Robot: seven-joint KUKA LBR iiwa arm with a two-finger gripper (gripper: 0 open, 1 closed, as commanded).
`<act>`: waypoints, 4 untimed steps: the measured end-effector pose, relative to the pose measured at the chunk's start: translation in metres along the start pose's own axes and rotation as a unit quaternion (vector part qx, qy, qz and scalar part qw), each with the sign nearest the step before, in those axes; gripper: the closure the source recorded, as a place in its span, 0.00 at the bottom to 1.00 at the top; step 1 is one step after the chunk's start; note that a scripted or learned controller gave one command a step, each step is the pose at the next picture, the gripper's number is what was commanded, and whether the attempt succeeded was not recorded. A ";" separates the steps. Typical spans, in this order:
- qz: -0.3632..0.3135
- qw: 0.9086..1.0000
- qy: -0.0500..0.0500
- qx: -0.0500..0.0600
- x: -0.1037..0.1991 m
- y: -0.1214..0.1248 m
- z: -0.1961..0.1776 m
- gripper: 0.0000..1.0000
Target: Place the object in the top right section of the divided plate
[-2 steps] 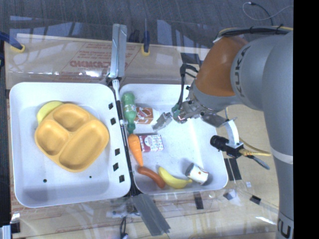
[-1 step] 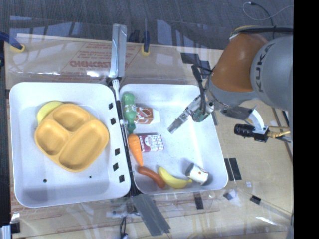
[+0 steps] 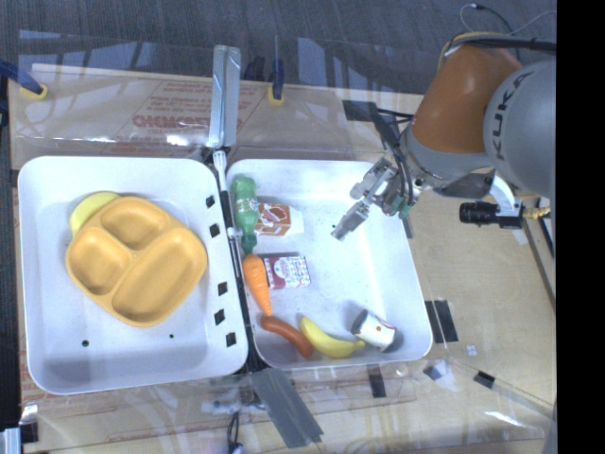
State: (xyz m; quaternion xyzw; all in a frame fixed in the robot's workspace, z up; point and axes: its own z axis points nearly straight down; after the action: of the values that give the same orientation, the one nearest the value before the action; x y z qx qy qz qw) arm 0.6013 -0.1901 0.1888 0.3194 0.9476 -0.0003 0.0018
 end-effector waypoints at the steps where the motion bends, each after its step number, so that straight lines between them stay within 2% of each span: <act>1: 0.088 0.996 0.002 0.001 -0.004 0.035 0.097 0.00; 2: 0.088 0.996 0.002 0.001 -0.005 0.035 0.097 0.00; 3: 0.086 0.996 0.001 0.000 -0.005 0.037 0.086 1.00; 4: 0.086 0.996 0.001 0.000 -0.005 0.037 0.086 0.00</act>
State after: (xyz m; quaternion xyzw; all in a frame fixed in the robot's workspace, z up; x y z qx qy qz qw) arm 0.6277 -0.1642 0.1033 0.3993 0.9168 0.0000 0.0009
